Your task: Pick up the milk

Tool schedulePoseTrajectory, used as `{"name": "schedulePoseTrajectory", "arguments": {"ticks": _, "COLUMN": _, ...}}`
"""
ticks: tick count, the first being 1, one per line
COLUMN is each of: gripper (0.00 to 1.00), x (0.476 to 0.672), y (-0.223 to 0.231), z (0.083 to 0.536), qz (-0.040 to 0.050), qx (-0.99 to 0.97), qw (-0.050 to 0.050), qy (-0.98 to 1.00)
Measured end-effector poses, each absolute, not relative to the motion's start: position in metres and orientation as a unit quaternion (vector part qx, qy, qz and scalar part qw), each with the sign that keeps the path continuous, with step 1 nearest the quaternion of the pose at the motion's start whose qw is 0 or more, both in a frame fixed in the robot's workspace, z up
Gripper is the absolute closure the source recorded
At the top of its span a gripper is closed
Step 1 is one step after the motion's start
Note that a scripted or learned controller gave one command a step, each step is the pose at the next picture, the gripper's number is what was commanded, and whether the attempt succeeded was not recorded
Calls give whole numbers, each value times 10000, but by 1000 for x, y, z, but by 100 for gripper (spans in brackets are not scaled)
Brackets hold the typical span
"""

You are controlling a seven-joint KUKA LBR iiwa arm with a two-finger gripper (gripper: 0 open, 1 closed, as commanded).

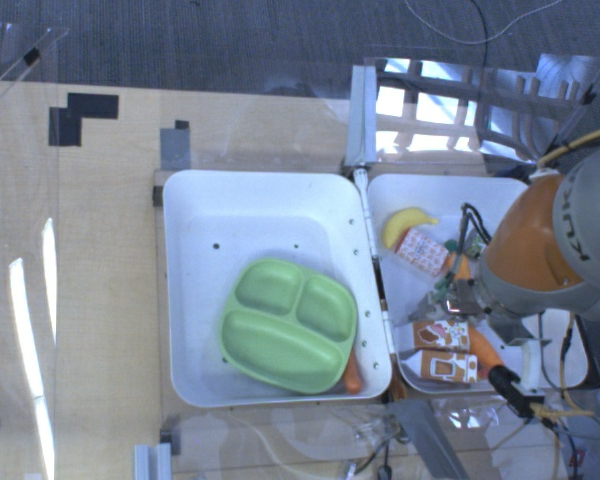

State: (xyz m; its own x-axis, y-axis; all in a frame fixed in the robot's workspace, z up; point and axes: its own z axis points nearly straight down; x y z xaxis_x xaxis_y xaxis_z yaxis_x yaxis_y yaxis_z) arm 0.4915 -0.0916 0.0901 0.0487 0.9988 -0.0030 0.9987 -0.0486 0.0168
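Over the right bin [570,363] the tool [458,300] hovers (its state I cannot tell) just above 2 brown cartons, the milk [442,334] likely nearest, so the descent to grasp seems next.

bench [90,298]: pale wood-look top, smooth, with streaks of glare
bins [195,268]: white plastic — smooth, faintly glossy
divided plate [290,325]: green plastic, satin sheen
milk carton [447,367]: printed card, matt
arm [540,243]: orange band glossy — grey shell smooth
floor [230,18]: dark ribbed carpet, rough
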Motion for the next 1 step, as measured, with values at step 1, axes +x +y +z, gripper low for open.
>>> {"name": "schedulePoseTrajectory", "arguments": {"ticks": 1, "gripper": 100, "x": 495, "y": -90, "z": 102, "qz": 81, "qx": 7229, "qw": 88, "qy": 6909}}
